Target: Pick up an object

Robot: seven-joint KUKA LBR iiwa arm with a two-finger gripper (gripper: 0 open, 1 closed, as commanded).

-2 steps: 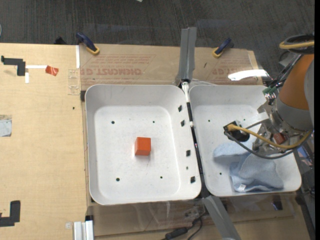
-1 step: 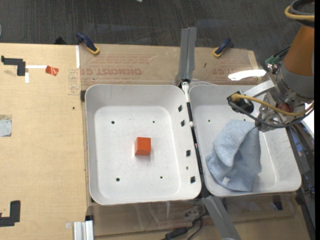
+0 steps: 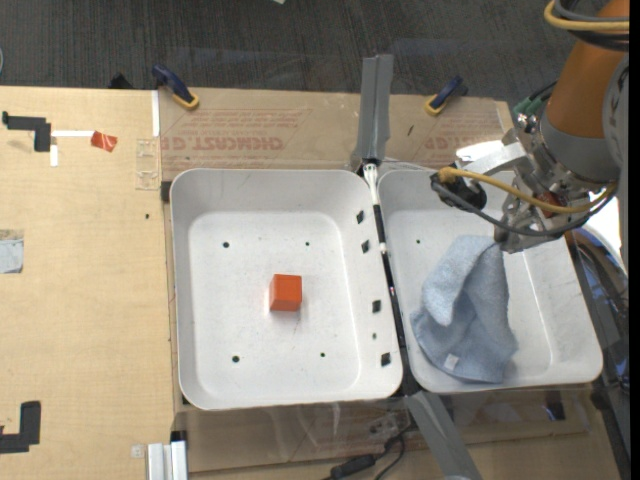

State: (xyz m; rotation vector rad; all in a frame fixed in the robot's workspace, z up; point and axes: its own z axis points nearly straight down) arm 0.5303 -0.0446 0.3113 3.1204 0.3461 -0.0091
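A blue-grey cloth lies in the right bin, with its top corner drawn up to a peak and its lower folds resting on the bin floor. My gripper is over that peak, shut on the cloth's top corner. An orange cube sits alone near the middle of the left bin, far from the gripper.
The arm with its orange band and yellow cable comes in over the right bin's far right corner. A grey post stands behind the wall between the bins. Clamps hold the cardboard behind the bins.
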